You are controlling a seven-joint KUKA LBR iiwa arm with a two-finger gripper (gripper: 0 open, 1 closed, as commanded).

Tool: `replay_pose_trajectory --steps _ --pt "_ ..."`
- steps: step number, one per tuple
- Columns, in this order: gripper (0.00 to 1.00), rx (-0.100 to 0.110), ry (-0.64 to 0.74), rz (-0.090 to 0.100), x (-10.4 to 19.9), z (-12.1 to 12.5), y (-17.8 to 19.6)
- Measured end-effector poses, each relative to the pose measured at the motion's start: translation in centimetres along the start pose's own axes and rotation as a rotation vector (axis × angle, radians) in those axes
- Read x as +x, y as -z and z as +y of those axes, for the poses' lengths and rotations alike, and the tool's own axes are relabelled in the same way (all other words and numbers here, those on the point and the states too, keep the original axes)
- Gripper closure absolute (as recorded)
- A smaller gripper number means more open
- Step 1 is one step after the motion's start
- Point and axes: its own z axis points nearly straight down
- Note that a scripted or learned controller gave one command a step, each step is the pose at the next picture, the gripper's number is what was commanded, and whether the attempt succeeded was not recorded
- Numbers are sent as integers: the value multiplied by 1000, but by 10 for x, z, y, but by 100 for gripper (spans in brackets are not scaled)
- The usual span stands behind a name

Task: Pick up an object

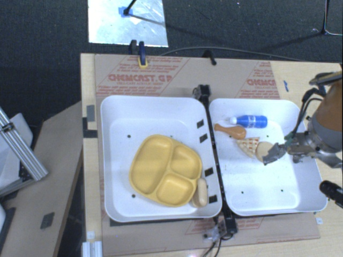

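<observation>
Over the right bin (300, 197), the pincer (270, 155) hangs low beside a waffle cone toy (252, 145) lying on the bin floor, its grip unclear from here, so nothing looks lifted yet.

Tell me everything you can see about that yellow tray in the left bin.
The yellow tray looks like moulded plastic, matte and pale yellow, with rounded corners. It is split into compartments: a long one on its left side and smaller ones on the right, all shallow. It lies flat, open side up, turned at a slant, in the lower middle of the left bin. A small beige rounded object lies against its lower right corner.
</observation>
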Motion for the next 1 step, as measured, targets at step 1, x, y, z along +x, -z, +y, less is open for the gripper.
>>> replay_pose_trajectory --steps 1 --pt "0 -12 3 -3 0 3 6"
